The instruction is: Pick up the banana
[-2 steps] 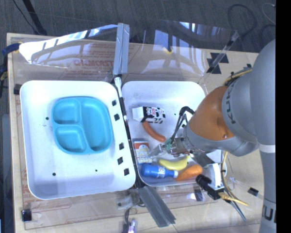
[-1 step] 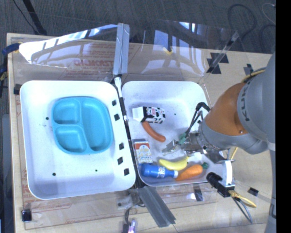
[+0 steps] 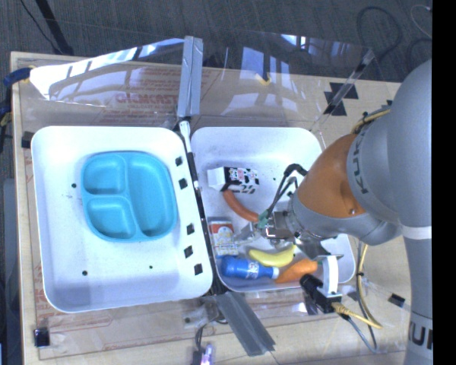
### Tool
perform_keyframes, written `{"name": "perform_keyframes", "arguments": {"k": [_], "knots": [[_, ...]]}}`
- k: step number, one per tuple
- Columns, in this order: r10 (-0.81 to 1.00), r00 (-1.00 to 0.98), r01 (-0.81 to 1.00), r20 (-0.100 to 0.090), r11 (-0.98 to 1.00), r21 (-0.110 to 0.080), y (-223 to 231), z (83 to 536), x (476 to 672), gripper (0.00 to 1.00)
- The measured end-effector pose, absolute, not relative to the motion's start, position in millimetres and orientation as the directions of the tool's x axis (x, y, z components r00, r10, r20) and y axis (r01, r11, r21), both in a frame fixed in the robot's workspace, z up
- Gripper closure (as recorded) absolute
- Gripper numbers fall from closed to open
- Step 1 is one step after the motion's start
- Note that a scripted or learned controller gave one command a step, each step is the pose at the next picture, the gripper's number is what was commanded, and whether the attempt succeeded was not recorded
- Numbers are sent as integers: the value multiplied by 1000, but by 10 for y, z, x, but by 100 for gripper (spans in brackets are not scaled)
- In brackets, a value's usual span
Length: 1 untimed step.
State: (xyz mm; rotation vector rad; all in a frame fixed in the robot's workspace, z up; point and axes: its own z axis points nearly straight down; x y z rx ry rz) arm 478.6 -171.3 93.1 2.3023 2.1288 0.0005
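- The arm (image 3: 399, 158) enters from the right edge of the frame, its grey body filling the right side and its orange band (image 3: 330, 185) sitting above the right half of the right bin (image 3: 251, 139).
- The wrist bends down and toward the lower centre of the frame, ending in the claw (image 3: 277, 233), which is low over the lower middle of the right bin.
- I cannot tell how far the claw is open, nor whether it has hold of anything; cables and the wrist body hide that part.
- The banana (image 3: 272, 256) lies near the lower edge of the right bin, just below the claw and very close to it; whether they touch is unclear.
- A blue bottle (image 3: 239, 268) lies just left of and below the banana, and an orange carrot-like piece (image 3: 298, 271) lies against its right end.
- A second orange piece (image 3: 239, 206) and a small black-and-white carton (image 3: 235, 178) lie higher in the right bin; a small printed packet (image 3: 222, 236) sits by its left wall.
- The lower part of the right bin is crowded, with little room around the banana; its upper part is more open.
- The left bin (image 3: 57, 226) holds a blue divided tray (image 3: 129, 195), with wide white floor around it.
- Both bins rest on the table (image 3: 23, 74).
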Motion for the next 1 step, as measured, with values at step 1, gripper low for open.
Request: {"name": "perform_keyframes", "arguments": {"k": [1], "knots": [[995,101,995,1,-102,4,-2050,936,4788,0]]}}
